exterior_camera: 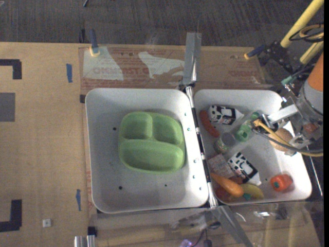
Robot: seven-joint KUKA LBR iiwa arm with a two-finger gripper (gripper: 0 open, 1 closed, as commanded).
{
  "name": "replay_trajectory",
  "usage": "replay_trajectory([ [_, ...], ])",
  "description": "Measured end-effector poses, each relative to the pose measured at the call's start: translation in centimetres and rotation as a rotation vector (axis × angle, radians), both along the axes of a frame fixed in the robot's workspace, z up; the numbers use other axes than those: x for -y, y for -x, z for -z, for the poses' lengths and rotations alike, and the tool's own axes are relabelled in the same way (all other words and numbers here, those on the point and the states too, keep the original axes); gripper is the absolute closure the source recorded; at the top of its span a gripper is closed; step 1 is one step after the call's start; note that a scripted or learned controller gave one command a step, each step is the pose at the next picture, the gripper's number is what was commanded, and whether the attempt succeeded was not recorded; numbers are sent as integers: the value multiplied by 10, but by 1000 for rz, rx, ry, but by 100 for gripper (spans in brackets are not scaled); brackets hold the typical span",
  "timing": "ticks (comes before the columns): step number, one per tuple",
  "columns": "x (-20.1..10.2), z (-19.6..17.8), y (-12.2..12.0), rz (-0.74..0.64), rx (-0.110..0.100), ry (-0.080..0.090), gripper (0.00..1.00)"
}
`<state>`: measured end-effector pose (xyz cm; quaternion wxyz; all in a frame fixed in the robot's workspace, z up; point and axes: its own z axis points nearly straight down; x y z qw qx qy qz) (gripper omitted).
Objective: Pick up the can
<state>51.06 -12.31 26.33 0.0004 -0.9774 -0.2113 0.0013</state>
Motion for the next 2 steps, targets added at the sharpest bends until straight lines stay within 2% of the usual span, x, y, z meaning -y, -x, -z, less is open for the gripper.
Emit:
replay_trajectory([
  [1,7,78,-17,179,-5,-2,100],
  [2,-11,108,-20,161,-5,-2,100],
])
